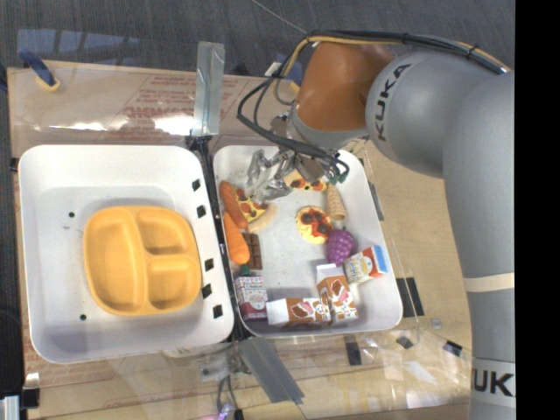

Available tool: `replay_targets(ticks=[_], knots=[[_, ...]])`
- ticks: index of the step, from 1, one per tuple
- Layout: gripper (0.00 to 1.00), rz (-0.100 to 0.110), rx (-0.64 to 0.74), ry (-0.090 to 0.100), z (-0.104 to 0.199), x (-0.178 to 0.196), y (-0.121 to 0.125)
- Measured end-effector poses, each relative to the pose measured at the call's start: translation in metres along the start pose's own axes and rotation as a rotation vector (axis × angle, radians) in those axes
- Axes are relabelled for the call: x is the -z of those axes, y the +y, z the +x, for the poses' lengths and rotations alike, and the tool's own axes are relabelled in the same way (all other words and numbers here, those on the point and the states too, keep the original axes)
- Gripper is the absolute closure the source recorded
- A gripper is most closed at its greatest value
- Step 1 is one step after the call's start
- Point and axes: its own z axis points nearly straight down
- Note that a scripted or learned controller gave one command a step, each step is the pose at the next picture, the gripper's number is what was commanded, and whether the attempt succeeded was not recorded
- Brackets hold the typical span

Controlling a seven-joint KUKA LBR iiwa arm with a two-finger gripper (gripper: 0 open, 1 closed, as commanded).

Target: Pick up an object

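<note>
My arm [437, 103] reaches over the right bin [385, 278], jaws [265, 176] low at its far end; I cannot tell their opening. Just nearer lies a hot dog [233, 202], with purple grapes [340, 246] further off.

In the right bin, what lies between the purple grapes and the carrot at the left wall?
In the camera view, bare white bin floor fills most of the stretch between the purple grapes and the carrot, with a dark brown bar lying right beside the carrot.

Yellow tray [140, 259], purple grapes [340, 245], orange carrot [236, 240], white bins [114, 166].
</note>
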Motion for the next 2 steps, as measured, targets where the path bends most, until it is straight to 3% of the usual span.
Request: replay_targets(ticks=[1, 2], knots=[[1.00, -0.005, -0.058, 0.007, -0.008, 0.140, 0.018], [1.00, -0.018, 0.230, 0.019, 0.036, 0.073, -0.020]])
